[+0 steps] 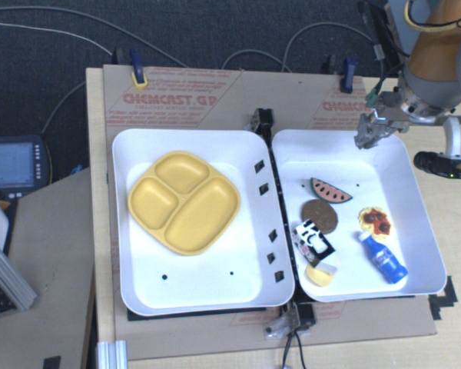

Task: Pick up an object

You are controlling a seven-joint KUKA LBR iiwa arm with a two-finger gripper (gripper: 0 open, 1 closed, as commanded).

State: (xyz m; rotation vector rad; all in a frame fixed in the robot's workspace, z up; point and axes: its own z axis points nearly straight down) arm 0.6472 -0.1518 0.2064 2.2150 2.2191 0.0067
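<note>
The end effector hangs over the far rim of the right bin, whether parted or together I cannot tell; nothing shows in it. The watermelon slice lies nearest, nearer the camera and leftward, well apart from it; beyond that lie a brown disc, a blue bottle and a small pizza; a yellow divided plate fills the left bin.

— Where does the camera sit?
— Above the bench, looking down at a slant and far enough off to take in both bins whole: the left bin and the right bin.
— And beyond them?
— Dark floor along the top, with the arm entering at the upper right.
</note>
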